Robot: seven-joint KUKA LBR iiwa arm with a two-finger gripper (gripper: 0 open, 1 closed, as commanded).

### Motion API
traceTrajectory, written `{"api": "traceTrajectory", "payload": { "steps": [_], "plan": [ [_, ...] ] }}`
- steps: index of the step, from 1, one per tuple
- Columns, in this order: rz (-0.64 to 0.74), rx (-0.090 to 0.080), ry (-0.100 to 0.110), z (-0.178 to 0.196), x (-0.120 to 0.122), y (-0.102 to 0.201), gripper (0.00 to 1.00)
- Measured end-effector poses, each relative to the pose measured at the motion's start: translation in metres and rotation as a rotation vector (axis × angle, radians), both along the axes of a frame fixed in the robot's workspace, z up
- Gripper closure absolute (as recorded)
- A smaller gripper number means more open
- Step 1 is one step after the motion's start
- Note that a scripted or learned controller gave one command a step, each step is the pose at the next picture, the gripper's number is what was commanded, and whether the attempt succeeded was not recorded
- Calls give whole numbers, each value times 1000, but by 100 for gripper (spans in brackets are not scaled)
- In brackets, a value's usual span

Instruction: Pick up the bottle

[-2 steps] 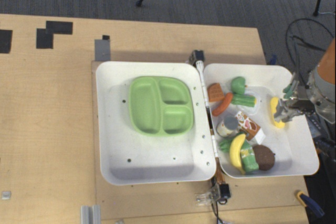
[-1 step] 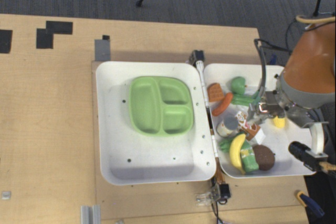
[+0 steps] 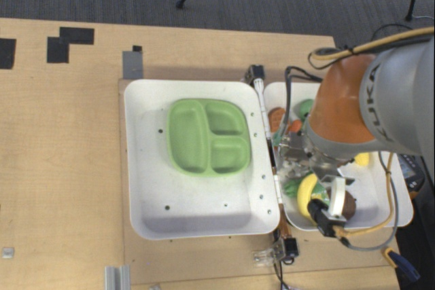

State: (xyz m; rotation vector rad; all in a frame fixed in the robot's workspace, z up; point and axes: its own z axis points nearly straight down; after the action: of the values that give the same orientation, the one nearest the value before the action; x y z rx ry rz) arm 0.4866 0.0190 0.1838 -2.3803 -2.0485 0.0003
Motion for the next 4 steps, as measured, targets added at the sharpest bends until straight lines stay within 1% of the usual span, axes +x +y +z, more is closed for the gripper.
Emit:
{"api": "traceTrajectory", "payload": {
  "steps": [1, 2, 3, 4],
  "plan": [
    [-118, 1, -1, 8, 0, 90, 100],
    [-119, 0, -1, 8, 0, 89, 0],
    [-114, 1, -2, 19, 1, 90, 100],
    [-114, 1, -2, 18, 1, 89, 0]
  ]
}}
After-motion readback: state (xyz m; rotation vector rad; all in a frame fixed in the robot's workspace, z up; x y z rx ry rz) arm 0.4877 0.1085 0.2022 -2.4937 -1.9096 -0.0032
